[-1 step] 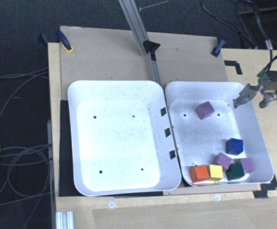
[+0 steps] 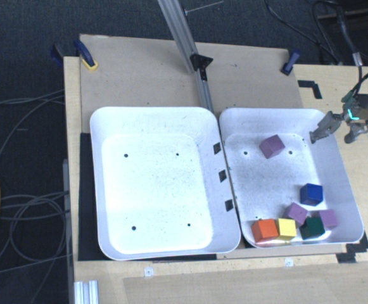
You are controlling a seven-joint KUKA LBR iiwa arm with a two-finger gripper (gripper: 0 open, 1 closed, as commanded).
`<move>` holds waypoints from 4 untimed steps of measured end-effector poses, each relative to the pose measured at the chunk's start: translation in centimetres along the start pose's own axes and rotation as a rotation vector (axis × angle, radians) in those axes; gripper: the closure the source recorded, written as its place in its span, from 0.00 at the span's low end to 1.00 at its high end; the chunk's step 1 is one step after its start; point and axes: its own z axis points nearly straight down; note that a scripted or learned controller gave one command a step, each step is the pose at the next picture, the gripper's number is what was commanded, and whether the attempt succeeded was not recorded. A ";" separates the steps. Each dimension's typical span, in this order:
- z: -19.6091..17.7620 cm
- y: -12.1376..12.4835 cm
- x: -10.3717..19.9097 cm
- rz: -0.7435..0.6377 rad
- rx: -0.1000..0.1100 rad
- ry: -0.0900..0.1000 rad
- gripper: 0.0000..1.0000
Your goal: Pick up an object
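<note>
The right bin (image 2: 253, 170) holds several small blocks. A purple block (image 2: 272, 146) lies alone near its back. A blue cube (image 2: 311, 194) sits toward the right wall. Along the front wall cluster an orange block (image 2: 265, 229), a yellow block (image 2: 287, 228), a dark green block (image 2: 311, 228) and two more purple blocks (image 2: 297, 211) (image 2: 327, 218). My gripper (image 2: 337, 132) hangs over the bin's back right corner, open, with nothing between its fingers. It is well to the right of the lone purple block.
The left bin (image 2: 152, 182) stands beside the right one. A slanted metal pole (image 2: 184, 37) rises from behind the bins. Blue clamps (image 2: 86, 54) (image 2: 291, 61) grip the bench's back edge. Cables lie on the floor at the left.
</note>
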 end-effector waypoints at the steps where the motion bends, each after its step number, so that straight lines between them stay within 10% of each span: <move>1: 6.3 0.1 -0.1 0.001 0.006 0.001 0.00; 3: 16.3 -0.3 0.2 0.001 0.007 0.002 0.00; 4: 14.8 0.0 0.1 0.001 -0.004 -0.001 1.00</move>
